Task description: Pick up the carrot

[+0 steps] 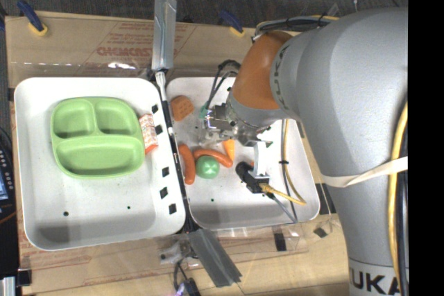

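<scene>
The right bin (298,149) holds several orange pieces. A small bright orange tapered piece, which looks like the carrot (228,148), lies near the bin's middle. My gripper (214,123) hangs low over the bin, just up and left of that piece and very near it. The grey wrist with its orange band hides much of the bin's right side. Nothing shows as held.
A longer orange-red stick (186,163) lies by the divider, with another orange-red piece (212,155) and a green ball (207,168) beside it. A brown round item (182,107) sits at the back left. The left bin (41,218) holds a green divided plate (97,136) and a small red-and-white packet (148,132).
</scene>
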